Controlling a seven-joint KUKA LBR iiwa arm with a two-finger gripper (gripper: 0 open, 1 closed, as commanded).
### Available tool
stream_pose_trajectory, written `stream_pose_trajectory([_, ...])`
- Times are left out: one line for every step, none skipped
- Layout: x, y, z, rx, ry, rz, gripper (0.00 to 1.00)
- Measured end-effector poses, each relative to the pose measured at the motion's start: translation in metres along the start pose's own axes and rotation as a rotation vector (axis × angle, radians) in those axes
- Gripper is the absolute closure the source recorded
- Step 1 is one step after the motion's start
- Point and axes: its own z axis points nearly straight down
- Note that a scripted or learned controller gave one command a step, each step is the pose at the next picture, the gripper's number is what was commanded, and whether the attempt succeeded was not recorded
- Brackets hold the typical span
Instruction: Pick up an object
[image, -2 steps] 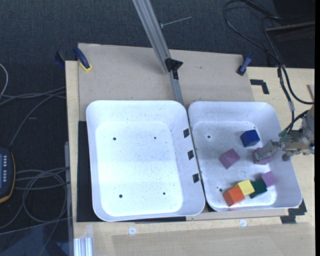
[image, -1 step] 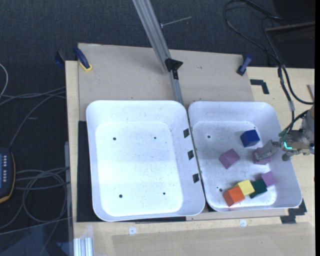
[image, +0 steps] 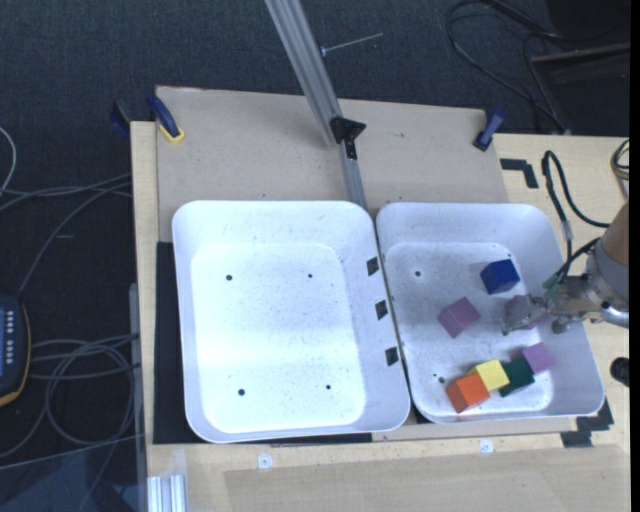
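Blocks lie in the right bin: a blue one near the back, a mauve one mid-floor, and orange, yellow, green and lilac ones along the front, while the gripper hovers among them, its grip impossible to tell.

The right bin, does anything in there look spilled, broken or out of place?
Nothing stands out. The right bin holds loose blocks: a blue cube, a purple cube, and a cluster of orange, yellow, green and pale purple blocks near its front edge. The gripper sits over the bin's right side.
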Motion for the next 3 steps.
stream_pose_trajectory([0.001,-0.001,0.053,0.001,0.001,-0.001,0.00])
stream_pose_trajectory([0.000,0.001,0.039,-0.008,-0.002,-0.002,1.00])
stream_pose_trajectory([0.007,0.009,-0.020,-0.012,-0.005,-0.003,1.00])
